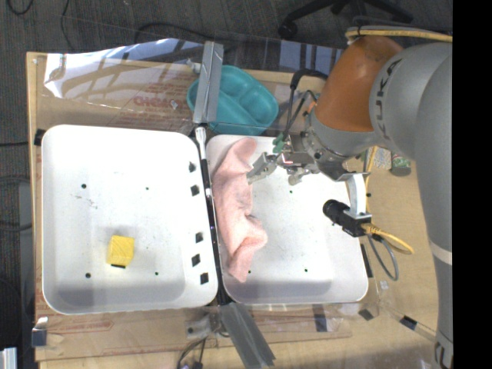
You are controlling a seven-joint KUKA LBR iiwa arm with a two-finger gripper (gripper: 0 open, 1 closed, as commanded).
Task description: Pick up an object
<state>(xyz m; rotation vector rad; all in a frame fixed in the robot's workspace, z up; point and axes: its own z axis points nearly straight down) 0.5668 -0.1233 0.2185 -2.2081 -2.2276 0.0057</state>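
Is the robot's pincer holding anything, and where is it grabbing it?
It cannot be told. The pincer sits over the right bin, right at the upper edge of the pink cloth, but the view does not show cloth between its fingers.

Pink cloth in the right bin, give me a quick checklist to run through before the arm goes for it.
1. Pink cloth lies in the right bin, along its left wall: ok.
2. Gripper is over the right bin, beside the cloth's top end: ok.
3. Anything between the jaws: cannot tell.
4. Jaws open enough for the cloth: cannot tell.
5. Cloth is clear of other things; the yellow block sits apart in the left bin: ok.
6. Teal container stands outside the bins, behind them: ok.
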